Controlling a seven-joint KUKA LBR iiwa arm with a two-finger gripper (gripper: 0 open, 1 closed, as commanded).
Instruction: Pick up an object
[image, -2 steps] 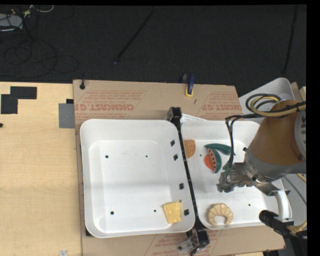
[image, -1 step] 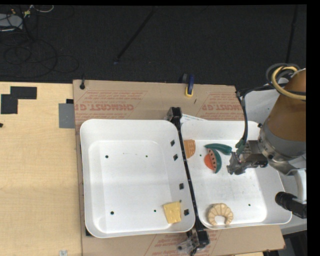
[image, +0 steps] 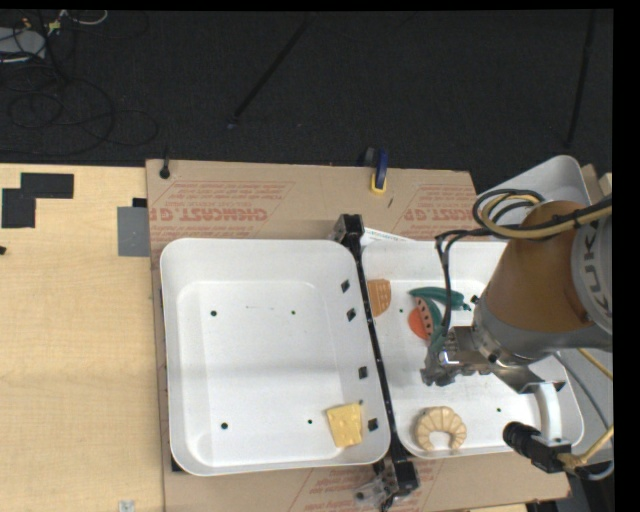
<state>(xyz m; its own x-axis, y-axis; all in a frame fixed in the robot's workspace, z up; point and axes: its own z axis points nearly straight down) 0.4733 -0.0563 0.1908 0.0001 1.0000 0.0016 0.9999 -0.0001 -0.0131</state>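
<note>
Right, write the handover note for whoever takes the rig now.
Tool: low in the right bin, nothing seen held.
Right bin: croissant near the front wall, just below the tool; red piece with a teal strip above the tool; orange piece by the divider.
Left bin: yellow cheese wedge in the front right corner.
Done: no pick visible.
Left: grasp one object and lift; the croissant looks nearest.

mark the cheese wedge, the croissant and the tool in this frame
cheese wedge (image: 346, 425), camera view, middle of its yellow top face.
croissant (image: 441, 428), camera view, centre of its curved body.
tool (image: 438, 372), camera view, metal tip low in the right bin.
</note>
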